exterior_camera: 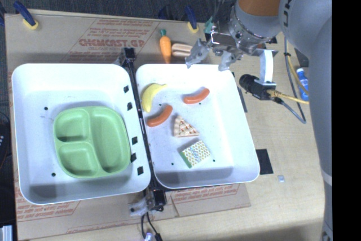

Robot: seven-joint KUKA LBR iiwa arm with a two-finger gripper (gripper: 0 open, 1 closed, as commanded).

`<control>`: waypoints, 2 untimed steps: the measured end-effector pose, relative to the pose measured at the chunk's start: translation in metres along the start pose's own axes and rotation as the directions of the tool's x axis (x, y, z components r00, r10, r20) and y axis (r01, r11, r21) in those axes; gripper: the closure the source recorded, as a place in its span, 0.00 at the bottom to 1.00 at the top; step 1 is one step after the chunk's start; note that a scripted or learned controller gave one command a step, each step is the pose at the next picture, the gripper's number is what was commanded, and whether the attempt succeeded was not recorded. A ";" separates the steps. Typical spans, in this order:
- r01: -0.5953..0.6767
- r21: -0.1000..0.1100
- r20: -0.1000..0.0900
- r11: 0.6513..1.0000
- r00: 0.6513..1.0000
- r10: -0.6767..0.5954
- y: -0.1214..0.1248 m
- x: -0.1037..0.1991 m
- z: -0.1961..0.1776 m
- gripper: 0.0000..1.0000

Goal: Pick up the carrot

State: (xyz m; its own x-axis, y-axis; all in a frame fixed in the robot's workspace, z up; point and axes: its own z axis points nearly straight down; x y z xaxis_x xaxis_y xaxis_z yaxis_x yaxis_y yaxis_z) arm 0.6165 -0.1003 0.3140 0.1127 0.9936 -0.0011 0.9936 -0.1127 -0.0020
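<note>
Open pincer hovers at right bin's far rim — carrot just beyond.

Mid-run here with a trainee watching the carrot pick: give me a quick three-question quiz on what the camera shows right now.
1. True or false: the carrot lies inside the right bin.
2. Which bin holds the green divided plate? A) left bin B) right bin C) neither
3. Fill in: the gripper hovers over the right bin's ____ rim, open, with nothing between its fingers.

Key
1. False: it lies on the cardboard beyond the bins' far rims, beside a tan bun-like item.
2. A. The right bin holds a banana, two sausages, a pizza slice and a patterned block.
3. far
</note>
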 end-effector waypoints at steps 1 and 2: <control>-0.261 0.001 0.000 0.965 0.965 0.261 0.043 -0.025 0.051 0.00; -0.315 0.006 0.000 0.949 0.949 0.315 0.046 -0.061 0.198 0.00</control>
State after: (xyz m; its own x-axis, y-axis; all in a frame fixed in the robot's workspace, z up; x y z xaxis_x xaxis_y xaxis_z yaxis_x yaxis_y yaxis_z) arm 0.6553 -0.1663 0.1163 0.4204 0.9073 -0.0017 0.9073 -0.4204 -0.0074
